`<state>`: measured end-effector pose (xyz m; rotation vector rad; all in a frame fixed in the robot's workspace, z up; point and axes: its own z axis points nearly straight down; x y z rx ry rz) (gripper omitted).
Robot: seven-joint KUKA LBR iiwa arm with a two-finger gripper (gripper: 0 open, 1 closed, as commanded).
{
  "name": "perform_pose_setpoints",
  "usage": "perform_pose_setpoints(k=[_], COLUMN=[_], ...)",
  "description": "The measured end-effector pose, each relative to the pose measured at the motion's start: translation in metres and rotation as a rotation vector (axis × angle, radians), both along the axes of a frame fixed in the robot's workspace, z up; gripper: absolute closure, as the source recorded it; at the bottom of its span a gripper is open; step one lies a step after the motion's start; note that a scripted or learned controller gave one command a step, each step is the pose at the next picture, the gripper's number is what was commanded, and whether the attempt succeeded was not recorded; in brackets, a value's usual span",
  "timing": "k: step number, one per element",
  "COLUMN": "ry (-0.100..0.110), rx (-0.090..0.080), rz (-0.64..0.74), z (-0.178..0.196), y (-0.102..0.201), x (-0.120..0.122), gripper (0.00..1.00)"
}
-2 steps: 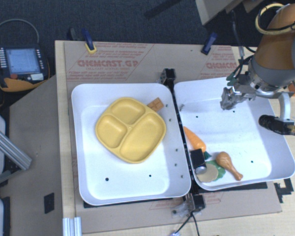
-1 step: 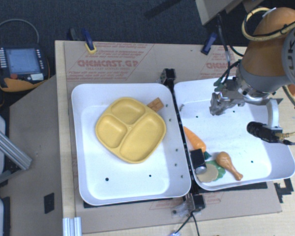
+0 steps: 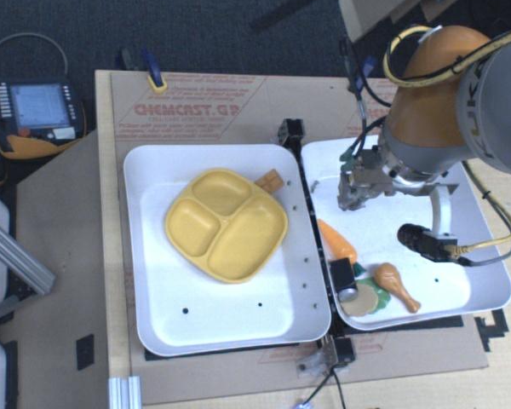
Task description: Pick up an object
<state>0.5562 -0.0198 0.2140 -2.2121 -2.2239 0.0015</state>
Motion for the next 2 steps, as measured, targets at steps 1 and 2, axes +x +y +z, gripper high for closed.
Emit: perform_pose_setpoints(k=[1,2], ry=[-0.001,0.0], rx=[0.0,0.0], rz=[0.0,0.001], z=[0.011,0.014], y=[0.043,0.096], x=[-0.017,-0.045], gripper=[1.0,1.0])
